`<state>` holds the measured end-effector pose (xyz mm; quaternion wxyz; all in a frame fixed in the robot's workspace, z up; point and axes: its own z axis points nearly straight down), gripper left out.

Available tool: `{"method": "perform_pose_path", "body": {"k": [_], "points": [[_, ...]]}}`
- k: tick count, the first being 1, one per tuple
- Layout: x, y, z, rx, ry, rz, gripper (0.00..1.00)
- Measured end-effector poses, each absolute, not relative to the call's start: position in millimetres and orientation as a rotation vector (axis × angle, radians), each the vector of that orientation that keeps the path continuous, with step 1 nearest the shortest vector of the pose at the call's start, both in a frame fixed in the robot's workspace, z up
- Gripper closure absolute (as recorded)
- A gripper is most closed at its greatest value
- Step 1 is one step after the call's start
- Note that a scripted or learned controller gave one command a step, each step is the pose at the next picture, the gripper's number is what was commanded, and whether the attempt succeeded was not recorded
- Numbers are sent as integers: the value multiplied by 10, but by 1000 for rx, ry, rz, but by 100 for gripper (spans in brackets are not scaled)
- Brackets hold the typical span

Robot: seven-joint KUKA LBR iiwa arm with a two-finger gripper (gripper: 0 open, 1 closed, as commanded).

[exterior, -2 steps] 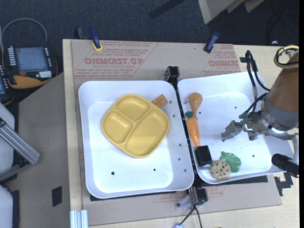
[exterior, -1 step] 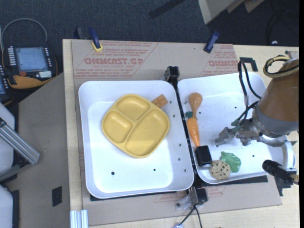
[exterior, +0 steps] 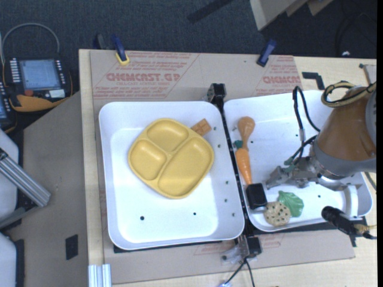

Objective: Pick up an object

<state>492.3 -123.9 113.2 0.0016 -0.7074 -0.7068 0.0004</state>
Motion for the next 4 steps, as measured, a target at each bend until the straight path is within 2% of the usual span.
{"method": "perform_pose_path", "body": {"k": [1, 2, 3, 4], "points": [[4924, -1241, 1241, -2223, -2219, 0, 100], [5002, -1187, 1822, -2223, -2226, -3, 100], [5012, -1188, 2188, -2223, -2226, -3, 100], [5020, -693, 2287, -2218, -2229, -4, 100]]}}
